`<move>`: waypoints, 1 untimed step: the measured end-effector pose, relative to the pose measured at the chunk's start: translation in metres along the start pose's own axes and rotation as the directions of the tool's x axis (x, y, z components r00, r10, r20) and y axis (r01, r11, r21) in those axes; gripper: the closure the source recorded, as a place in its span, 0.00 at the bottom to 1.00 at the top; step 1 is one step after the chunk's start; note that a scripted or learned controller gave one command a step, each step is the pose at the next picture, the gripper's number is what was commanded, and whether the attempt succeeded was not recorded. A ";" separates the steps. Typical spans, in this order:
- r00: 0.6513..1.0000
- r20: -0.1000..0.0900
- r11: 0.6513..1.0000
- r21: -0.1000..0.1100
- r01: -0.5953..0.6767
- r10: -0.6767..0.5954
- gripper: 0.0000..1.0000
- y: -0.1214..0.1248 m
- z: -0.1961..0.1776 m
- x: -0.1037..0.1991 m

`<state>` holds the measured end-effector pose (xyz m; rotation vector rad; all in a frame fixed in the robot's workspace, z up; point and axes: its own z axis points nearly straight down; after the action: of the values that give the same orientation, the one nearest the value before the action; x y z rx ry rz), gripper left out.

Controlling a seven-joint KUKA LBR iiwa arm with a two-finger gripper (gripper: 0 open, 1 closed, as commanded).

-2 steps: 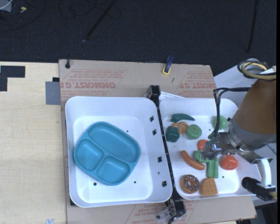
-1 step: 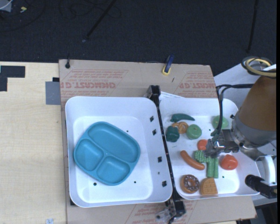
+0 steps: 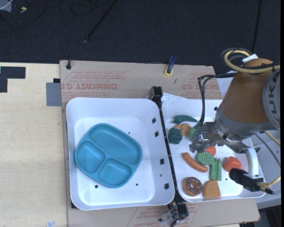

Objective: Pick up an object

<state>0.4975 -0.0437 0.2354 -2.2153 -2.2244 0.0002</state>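
**Desk:** Where does the gripper (image 3: pixel 200 143) stand in this frame?

**Photographer:** Right of centre, low over the right bin (image 3: pixel 180 193), under the grey-and-orange arm (image 3: pixel 248 103) that reaches in from the right edge; the metal tip sits among the toy food; whether its fingers are apart or together I cannot tell, the arm's bulk shades them; nothing shows clamped there.

**Desk:** And what lies nearest for a pick?

**Photographer:** The green corn cob (image 3: pixel 207 158), just below and slightly right of the tip, almost touching it; its long axis runs from upper left to lower right. The orange sausage (image 3: pixel 194 161) lies just below and left, slanting the same way; a dark green round piece (image 3: pixel 174 135) sits to the tip's left.

**Desk:** The rest?

**Photographer:** A doughnut (image 3: pixel 193 186) and a waffle (image 3: pixel 211 189) sit along the bin's lower edge, well below; the blue tray (image 3: pixel 108 154) lies in the left bin (image 3: pixel 80 112), far across the divider; my guess is a short drop toward the lower right takes the corn.
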 end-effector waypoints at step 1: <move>1.000 0.001 1.000 0.001 -0.002 0.002 1.00 0.029 0.015 0.026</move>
<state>0.5262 -0.0179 0.2207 -2.2179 -2.2220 0.0028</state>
